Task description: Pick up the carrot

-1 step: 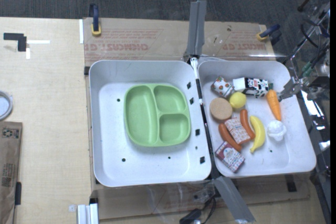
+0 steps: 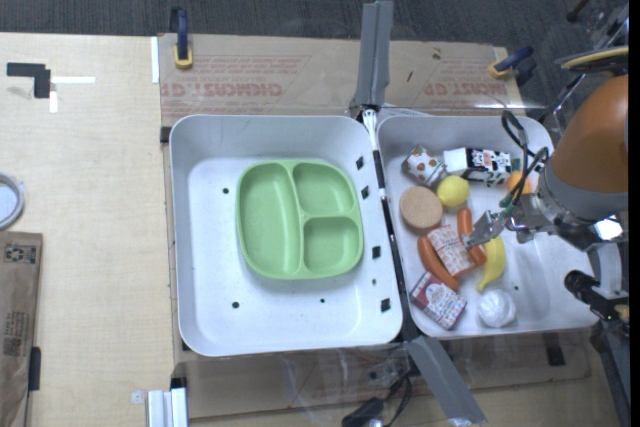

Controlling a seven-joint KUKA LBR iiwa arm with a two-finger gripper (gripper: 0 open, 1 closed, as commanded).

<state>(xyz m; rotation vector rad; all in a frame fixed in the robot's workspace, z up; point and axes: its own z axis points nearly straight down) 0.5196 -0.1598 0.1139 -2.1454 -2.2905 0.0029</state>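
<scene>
We find the slender orange carrot (image 2: 469, 233) lying in the right-hand shallow white bin (image 2: 560, 310), at about the middle of its cluttered floor. Taking this carrot as our landmark: the two-finger metal gripper (image 2: 487, 228) sits just beside it on the side toward the arm, its fingers (image 2: 479, 235) angled down at the carrot. We cannot tell whether they are spread or pressed together, and we see nothing clearly pinched between them.

Just beside the carrot, toward the far rim, lies a round yellow lemon (image 2: 453, 191). A tan round bun-like disc (image 2: 421, 208) lies near it toward the divider. A reddish sausage-shaped piece (image 2: 435, 259) and a red-and-white printed packet (image 2: 452, 253) rest touching or nearly touching the carrot on the near side. A curved yellow banana (image 2: 492, 262) lies just beside it, under the gripper.

Well apart from the carrot, the left-hand shallow white bin (image 2: 200, 215) carries a light green three-compartment plastic tray (image 2: 298, 218). Both bins stand on the pale wooden tabletop (image 2: 80, 175).
</scene>
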